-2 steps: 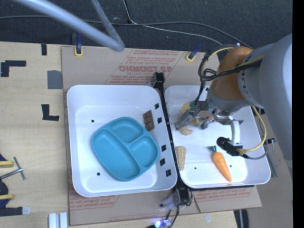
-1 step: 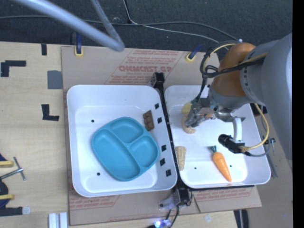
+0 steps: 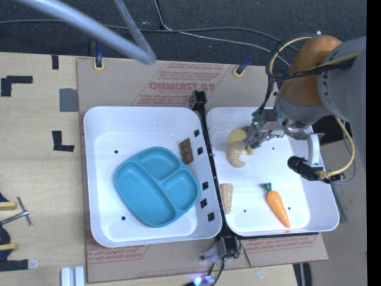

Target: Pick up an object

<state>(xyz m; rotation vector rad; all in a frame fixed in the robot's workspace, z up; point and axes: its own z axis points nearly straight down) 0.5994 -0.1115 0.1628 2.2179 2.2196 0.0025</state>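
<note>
Starting way off to the pincer's left, we've got the left bin (image 3: 95,124) with a blue divided plate (image 3: 156,185) sitting in it, and a small brown block (image 3: 186,151) just off the plate's upper right corner, near the divider between the bins. Moving into the right bin (image 3: 321,219), there's a pale ridged piece (image 3: 227,196) lying below and left of the pincer, close to the bin's left wall. Then a croissant-looking pastry (image 3: 236,156) just left of and below the pincer, with a yellowish piece (image 3: 238,136) right beside the tips. The pincer (image 3: 255,137) itself hangs low over that spot, but honestly we can't tell how it's set. The carrot (image 3: 277,206) lies below and slightly right of it, well apart.
</note>
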